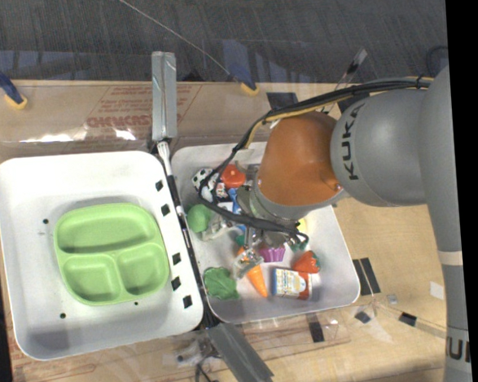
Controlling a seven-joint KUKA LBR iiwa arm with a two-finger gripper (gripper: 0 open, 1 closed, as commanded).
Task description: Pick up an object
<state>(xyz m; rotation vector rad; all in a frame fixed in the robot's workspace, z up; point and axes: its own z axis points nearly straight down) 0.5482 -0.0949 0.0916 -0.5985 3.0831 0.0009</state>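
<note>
Hanging over the crowded right-hand white plastic bin [342, 262], my gripper [251, 244] (jaw state: cannot tell) may nudge the orange carrot-shaped toy [257, 281] just below and close on nothing

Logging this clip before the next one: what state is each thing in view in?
Arm: reaching down into the right bin.
End effector: low among the toys, fingers hidden.
Right bin: cluttered with small toys.
Left bin: holds the green tray.
Green tray: lying flat, compartments up.
Green ball: resting by the bin's left wall.
Orange carrot: lying flat on the bin floor.
</note>
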